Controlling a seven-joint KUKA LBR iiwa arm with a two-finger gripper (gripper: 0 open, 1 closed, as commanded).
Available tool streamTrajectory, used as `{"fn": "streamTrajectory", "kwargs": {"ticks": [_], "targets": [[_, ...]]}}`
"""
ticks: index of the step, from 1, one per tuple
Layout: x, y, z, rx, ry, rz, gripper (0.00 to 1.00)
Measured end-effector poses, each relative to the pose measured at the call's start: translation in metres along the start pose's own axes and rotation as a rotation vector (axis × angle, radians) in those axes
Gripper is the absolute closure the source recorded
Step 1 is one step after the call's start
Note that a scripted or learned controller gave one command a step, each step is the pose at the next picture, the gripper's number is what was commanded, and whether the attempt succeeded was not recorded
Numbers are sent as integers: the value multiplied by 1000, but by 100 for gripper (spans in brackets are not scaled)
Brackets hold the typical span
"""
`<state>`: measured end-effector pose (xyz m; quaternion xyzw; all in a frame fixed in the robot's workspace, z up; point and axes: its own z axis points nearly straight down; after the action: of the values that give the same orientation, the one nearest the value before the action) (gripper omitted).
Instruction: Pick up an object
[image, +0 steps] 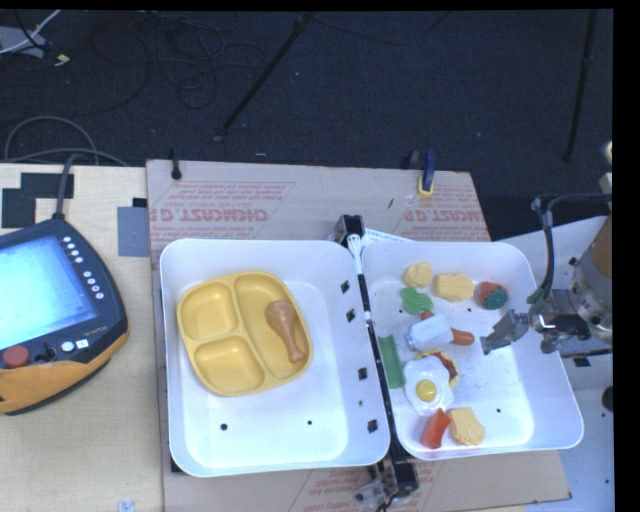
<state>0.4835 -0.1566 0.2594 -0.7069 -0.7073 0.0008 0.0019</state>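
The gripper (503, 332), its finger state impossible to tell, hangs over the right bin (545, 420), just right of the toy foods there, nearest a white block (432, 332) and fried egg (427, 388).

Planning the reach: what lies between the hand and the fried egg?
Camera view: bare white bin floor separates the hand from the egg.

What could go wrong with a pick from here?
The toy food in the right bin is crowded: the fried egg touches neighbouring pieces, so a grab might snag two or slip. The tool sits over the right bin, near its right wall, and could clip it.
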Motion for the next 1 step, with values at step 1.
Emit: {"fn": "streamTrajectory", "kwargs": {"ticks": [1], "targets": [[68,-12,153,16,7,-3,0]]}}
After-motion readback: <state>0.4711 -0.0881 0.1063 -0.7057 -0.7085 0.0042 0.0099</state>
